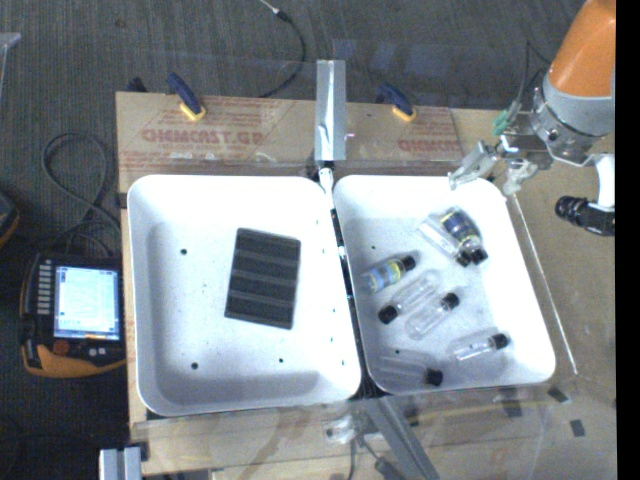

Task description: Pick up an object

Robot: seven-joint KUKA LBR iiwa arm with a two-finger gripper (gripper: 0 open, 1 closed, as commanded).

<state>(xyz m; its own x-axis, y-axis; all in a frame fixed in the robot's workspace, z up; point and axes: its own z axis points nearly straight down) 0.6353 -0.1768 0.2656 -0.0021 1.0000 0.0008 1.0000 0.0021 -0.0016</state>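
Bottles, small and clear with black caps, lie scattered in the right bin [530, 298], none of them lifted. One with a dark label [455, 230] sits toward the far right corner, tilted on its side. A blue-labelled one [386, 273] lies near the bin's left wall, and just beside it two more [420, 301] rest close together around the middle. Another [480, 347] lies near the front right, and a last one [408, 373] sits along the front edge.

Over in the left bin [150, 298] a flat black ribbed pad [264, 277] lies roughly in the centre, well apart from everything else.

The end effector [492, 163] hangs above the far right corner of the right bin, at its rim, with the orange band of the arm [590, 43] behind it. Its fingers look spread apart, and nothing sits between them.

On the floor to the left of the worktop [230, 133] a handheld control pendant [80, 308] shows a lit screen. Two blue and yellow clamps [186, 95] grip the back edge.
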